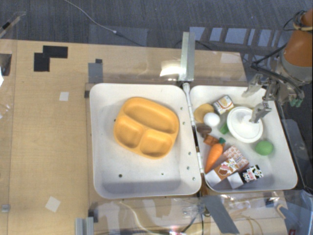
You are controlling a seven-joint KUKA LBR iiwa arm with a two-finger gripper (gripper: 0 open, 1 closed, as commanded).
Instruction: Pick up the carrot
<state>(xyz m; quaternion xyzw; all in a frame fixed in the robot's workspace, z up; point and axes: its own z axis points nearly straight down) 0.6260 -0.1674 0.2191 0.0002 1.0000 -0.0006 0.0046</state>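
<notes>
The orange carrot (214, 154) with its green top lies tilted in the right bin (288, 173), near that bin's left wall, its tip pointing to the front. It lies against a printed carton (229, 163) on its right. My gripper (257, 101) hangs over the back right of this bin, above the far rim of a white bowl (244, 125). The fingers (261, 110) stand apart, so it is open with nothing between them. The gripper is well to the right of the carrot and farther back.
A yellow divided plate (145, 127) sits in the left bin (100, 170). Around the carrot lie a white egg (211, 119), a small tin (224, 104), a brown piece (203, 129), a green ball (264, 148) and a small black-and-white box (250, 173).
</notes>
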